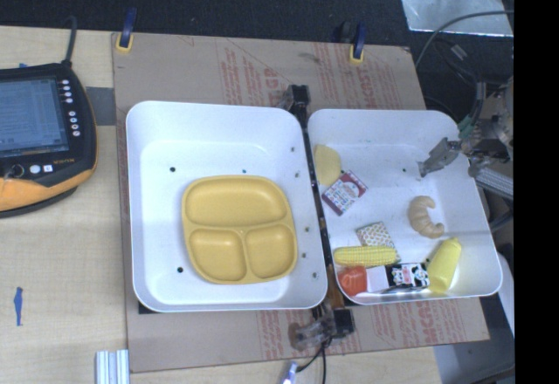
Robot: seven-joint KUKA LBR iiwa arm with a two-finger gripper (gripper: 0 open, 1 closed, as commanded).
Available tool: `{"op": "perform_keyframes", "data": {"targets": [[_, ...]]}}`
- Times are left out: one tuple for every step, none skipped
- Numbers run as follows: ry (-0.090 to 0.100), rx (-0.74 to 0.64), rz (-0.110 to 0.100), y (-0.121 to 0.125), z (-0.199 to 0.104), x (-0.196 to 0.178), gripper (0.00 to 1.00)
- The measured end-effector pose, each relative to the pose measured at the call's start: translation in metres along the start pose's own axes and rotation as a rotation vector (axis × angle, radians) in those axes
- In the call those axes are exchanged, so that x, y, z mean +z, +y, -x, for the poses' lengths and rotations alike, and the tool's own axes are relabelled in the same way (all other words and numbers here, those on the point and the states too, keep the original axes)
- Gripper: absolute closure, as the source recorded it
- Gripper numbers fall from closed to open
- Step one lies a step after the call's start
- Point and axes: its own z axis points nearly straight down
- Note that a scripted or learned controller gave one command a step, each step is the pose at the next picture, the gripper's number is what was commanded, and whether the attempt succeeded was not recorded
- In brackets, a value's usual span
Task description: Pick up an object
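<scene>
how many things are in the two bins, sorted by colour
Yellow: 4 – divided plate, corn cob, bottle, rounded piece by the divider
Tan: 1 – croissant
Red: 1 – piece at the front corner
Printed packets: 3 –
Total: 9

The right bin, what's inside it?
The right bin holds a croissant, corn cob, yellow bottle, two small packets, a black-and-white carton, and a red piece partly covered by the corn.
</scene>
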Motion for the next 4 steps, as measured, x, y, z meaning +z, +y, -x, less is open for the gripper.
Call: {"op": "perform_keyframes", "data": {"targets": [[0.0,0.0,-0.002,-0.02,0.019,0.129,0.0],[-0.002,-0.004,-0.003,-0.02,0.02,0.118,1.0],[-0.001,-0.004,0.007,0.034,-0.04,0.132,1.0],[0.002,0.0,0.001,0.013,-0.136,0.035,1.0]]}}
